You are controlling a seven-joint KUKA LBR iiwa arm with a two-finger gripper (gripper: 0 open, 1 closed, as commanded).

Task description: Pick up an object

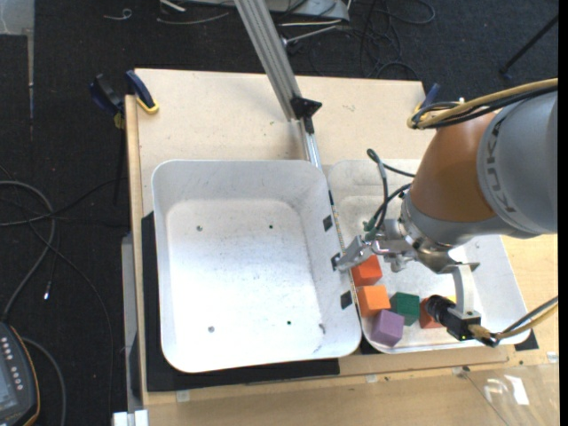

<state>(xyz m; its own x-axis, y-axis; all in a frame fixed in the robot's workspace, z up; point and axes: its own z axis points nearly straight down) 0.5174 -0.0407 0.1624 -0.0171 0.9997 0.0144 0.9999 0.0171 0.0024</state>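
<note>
- Centrally, gripper [366, 257]: set low in the right bin, at the end of the arm that reaches in from 3 o'clock. Metal finger parts show at its 9 o'clock side; whether they stand apart or together cannot be told, since the wrist covers them from above.
- Red-orange block [365, 271]: directly below the gripper, touching or just under its metal parts. Whether it sits between the fingers cannot be told.
- Orange block [374, 299]: at 6 o'clock from the red-orange block, just beside it, lying on the bin floor.
- Purple block [387, 327]: at 5 o'clock from the orange block, touching or nearly touching it, close to the bin's near rim.
- Green block [406, 304]: at 3 o'clock from the orange block, just beside the purple one.
- Red object [431, 312]: at 3 o'clock from the green block, partly hidden by a black and yellow fitting on the arm.
- Arm [484, 176]: grey shell with a broad orange band, black cables looping along it; it covers much of the right bin.
- Right bin [351, 193]: shallow, white; all blocks lie in its near half.
- Left bin [177, 238]: shallow, white, at 9 o'clock from the gripper, its floor speckled with small dark marks.
- Bench [222, 114]: pale board bearing both bins; a slanted metal rail crosses it at 12 o'clock.
</note>
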